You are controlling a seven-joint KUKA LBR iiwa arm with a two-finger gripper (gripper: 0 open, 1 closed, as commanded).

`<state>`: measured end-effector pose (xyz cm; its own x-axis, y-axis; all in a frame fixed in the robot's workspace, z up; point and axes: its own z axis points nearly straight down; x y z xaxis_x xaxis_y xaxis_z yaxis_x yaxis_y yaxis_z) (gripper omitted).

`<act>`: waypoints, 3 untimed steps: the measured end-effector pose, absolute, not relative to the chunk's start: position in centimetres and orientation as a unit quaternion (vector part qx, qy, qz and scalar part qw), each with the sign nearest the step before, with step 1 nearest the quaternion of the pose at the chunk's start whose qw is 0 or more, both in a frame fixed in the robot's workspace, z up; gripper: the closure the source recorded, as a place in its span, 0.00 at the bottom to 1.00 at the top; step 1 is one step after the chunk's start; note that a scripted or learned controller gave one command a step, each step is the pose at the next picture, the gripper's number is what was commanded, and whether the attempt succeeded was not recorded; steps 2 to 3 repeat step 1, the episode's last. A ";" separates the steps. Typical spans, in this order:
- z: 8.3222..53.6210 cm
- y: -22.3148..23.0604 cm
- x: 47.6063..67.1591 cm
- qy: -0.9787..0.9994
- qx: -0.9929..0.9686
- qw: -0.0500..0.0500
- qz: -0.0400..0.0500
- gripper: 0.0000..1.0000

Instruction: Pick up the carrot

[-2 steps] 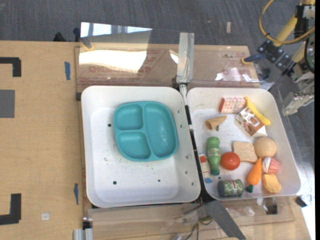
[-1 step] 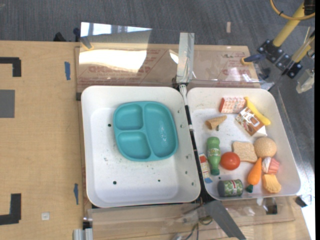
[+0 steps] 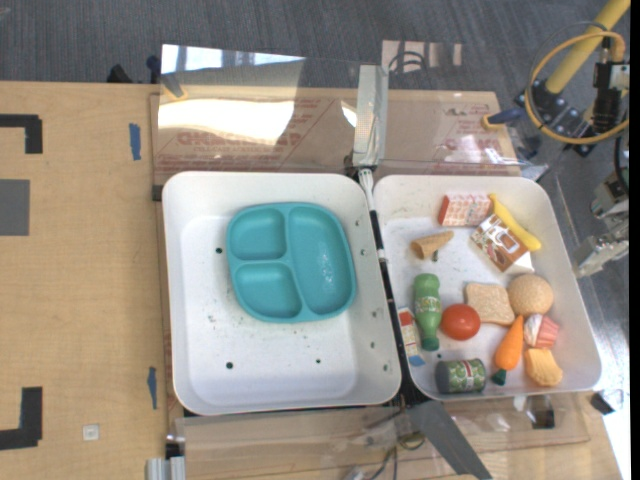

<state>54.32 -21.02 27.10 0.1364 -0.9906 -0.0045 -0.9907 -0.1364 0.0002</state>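
Observation:
The carrot [image 3: 510, 343] is orange with a small green tip. It lies tilted near the front right corner of the right bin [image 3: 570, 253], green end toward the front. It rests between a red tomato [image 3: 461, 322] on its left and a pink-and-white piece [image 3: 541, 330] on its right. A slice of bread [image 3: 489, 303] and a round bun [image 3: 530, 294] lie just behind it.
The right bin also holds a green bottle [image 3: 427, 311], a green can [image 3: 460, 375], an orange piece [image 3: 544, 368], a banana [image 3: 515, 223], a snack box [image 3: 465, 209] and a brown packet [image 3: 500, 243]. A teal divided plate [image 3: 290, 261] sits in the left bin [image 3: 200, 348]. Yellow cable [image 3: 570, 58] loops at back right.

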 end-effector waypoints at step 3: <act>35.6 -21.2 60.8 0.496 -0.869 0.003 -0.003 1.00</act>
